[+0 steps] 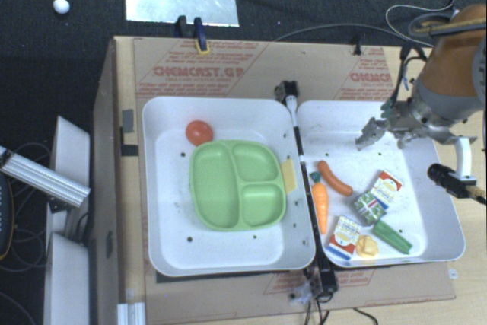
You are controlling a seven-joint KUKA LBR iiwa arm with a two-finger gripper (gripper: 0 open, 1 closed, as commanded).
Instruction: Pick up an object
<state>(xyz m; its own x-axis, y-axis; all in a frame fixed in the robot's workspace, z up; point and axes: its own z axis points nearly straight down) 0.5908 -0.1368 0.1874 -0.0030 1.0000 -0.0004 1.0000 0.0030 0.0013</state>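
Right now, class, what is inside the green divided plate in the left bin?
The green divided plate shows three bare compartments. A tomato lies outside it, by its upper-left rim. What the plate covers in the left bin cannot be seen.

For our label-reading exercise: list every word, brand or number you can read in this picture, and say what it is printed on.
"CHEMCAST GP": red print, seen mirrored, on the brown board behind the left bin.
More red print on the board behind the right bin: cut off, unreadable.
Small cartons in the right bin: print too small to read.
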